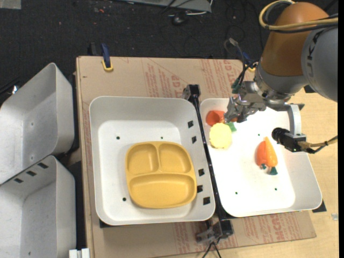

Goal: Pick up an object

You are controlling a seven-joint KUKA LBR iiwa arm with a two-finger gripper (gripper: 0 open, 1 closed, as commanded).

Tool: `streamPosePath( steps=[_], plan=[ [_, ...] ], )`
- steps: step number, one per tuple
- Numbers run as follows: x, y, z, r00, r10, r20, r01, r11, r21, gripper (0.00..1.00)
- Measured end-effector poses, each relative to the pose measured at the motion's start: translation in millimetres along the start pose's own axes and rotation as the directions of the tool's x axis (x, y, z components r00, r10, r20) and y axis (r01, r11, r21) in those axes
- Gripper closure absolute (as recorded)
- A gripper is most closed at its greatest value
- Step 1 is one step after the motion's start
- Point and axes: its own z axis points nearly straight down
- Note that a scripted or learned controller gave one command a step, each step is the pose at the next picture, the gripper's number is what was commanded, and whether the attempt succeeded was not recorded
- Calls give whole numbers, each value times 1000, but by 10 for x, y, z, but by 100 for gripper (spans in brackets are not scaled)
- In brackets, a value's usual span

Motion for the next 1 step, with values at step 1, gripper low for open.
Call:
streamPosePath(
  steps=[1],
  plan=[
    [585,88,26,1000,-1,1,1,1000,-1,100]
  ],
)
